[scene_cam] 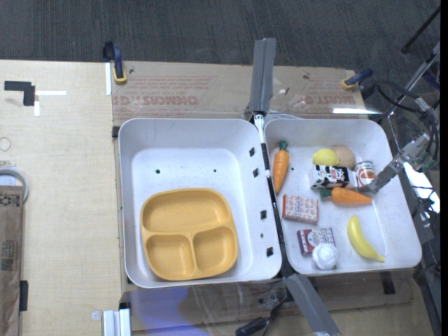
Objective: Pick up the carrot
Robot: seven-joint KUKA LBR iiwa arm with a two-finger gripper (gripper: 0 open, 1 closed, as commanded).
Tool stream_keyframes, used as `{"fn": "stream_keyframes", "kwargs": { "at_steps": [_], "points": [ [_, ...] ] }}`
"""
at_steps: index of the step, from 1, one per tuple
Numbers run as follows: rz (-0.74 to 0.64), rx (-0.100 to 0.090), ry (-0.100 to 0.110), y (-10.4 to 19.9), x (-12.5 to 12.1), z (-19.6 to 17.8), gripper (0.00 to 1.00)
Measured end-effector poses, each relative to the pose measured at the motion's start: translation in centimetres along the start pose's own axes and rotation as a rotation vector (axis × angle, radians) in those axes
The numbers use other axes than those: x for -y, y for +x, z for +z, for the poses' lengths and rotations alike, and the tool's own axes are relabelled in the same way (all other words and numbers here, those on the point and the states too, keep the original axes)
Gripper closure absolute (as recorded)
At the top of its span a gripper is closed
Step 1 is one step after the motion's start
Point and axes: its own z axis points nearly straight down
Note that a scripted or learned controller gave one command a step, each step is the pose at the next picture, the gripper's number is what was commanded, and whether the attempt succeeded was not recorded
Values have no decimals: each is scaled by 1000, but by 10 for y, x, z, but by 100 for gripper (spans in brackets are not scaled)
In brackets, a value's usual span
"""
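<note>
where gripper meets carrot, finger state unclear; can, carton crowd.

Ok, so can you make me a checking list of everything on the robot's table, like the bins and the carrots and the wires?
Surface: pale bench bearing a left bin and a right bin, both white.
Job's things: two in the right bin; upright carrot along its left wall, lying carrot nearer its right wall.
Clutter: yellow plate in the left bin; banana, lemon, cow-print carton, can and pink packet in the right bin.
Grippers: tool low at the lying carrot's right end; whether it grips, cannot tell.
Cables: black cables beyond the right bin.
Surroundings: cardboard sheet, dark floor.
</note>
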Motion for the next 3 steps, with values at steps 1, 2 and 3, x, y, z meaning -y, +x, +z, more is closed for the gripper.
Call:
{"fn": "stream_keyframes", "kwargs": {
  "at_steps": [1,2,3],
  "points": [
    [-140,0,0,-5,-61,44,0],
    [-228,3,-2,-62,-116,-71,0],
    [-289,0,0,-44,-47,-9,0]
  ]
}}
